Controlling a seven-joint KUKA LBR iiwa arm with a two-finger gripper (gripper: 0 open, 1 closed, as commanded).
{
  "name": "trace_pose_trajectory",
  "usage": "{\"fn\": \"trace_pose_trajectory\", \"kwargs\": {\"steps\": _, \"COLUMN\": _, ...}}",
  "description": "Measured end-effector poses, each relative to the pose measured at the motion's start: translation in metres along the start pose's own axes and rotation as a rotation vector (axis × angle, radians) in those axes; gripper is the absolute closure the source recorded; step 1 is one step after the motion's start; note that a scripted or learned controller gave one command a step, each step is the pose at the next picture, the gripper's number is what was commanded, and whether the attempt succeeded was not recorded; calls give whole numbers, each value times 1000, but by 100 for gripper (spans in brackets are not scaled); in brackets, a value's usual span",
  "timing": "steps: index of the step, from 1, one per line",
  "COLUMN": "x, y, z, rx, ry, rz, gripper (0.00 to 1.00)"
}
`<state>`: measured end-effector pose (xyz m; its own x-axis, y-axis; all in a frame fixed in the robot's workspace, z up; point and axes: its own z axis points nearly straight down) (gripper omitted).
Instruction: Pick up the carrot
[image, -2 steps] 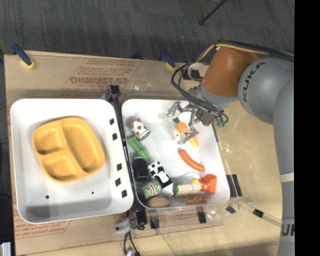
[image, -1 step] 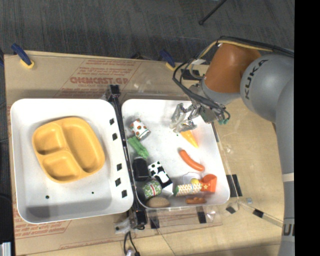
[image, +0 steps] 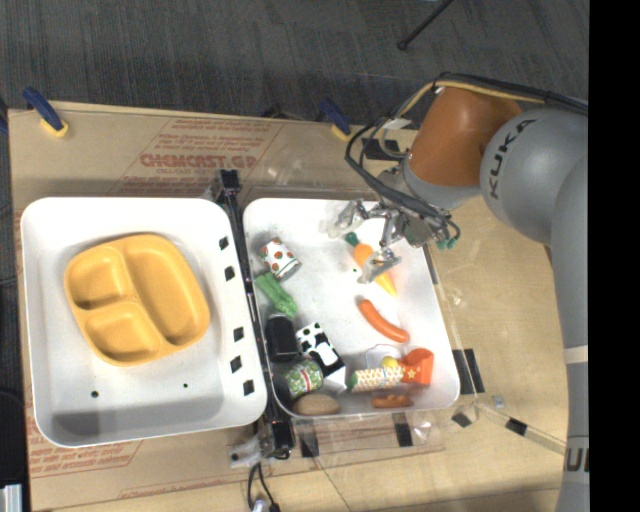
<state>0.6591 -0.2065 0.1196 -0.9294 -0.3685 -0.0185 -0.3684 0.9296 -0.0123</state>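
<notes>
The carrot (image: 362, 256) is small and orange with a green top, and it lies in the upper part of the right bin (image: 436, 310). My gripper (image: 366, 240) hangs directly over it, reaching in from the right under the orange-banded wrist (image: 450, 135). Its metal fingers (image: 384, 262) are spread open, one on each side of the carrot. The carrot seems to rest on the bin floor. I cannot tell whether the fingers touch it.
A yellow-orange cone piece (image: 387, 283) and a red sausage (image: 383, 320) lie just below the carrot. Several other toys crowd the right bin's left and front: a red-white can (image: 280, 258), a green vegetable (image: 275, 296) and a cow-patterned toy (image: 322, 346). The left bin (image: 50, 400) holds a yellow divided plate (image: 135, 295).
</notes>
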Motion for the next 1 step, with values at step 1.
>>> {"fn": "trace_pose_trajectory", "kwargs": {"steps": 1, "x": 5, "y": 10, "z": 24, "rx": -8, "ry": 13, "rz": 12, "gripper": 0}}
